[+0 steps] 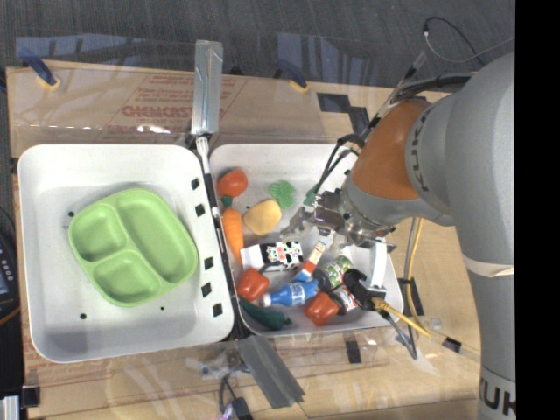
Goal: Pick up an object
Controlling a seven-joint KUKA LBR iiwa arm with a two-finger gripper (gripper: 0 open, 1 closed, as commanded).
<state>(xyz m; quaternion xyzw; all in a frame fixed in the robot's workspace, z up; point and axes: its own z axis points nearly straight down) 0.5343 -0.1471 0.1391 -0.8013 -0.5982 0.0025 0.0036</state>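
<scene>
While the grey arm reaches in from the right, its orange band sits above the right bin and the wrist bends down and to the left, toward the heap of toys. The claw hangs low over the middle of that bin, near the yellow lemon-like piece and just above the black-and-white carton; whether it is wide or narrow I cannot tell, since the wrist body covers it, and nothing shows gripped in it.

The things to pick from lie crowded in the right bin: a tomato at the upper left, a carrot along the left wall, a green leafy piece near the top, a red pepper and a second red piece toward the front, a blue bottle lying on its side between them, and a dark green can just under the wrist.

The left bin holds a green divided plate, lying flat, well apart from the claw. Both bins rest on the table.
</scene>
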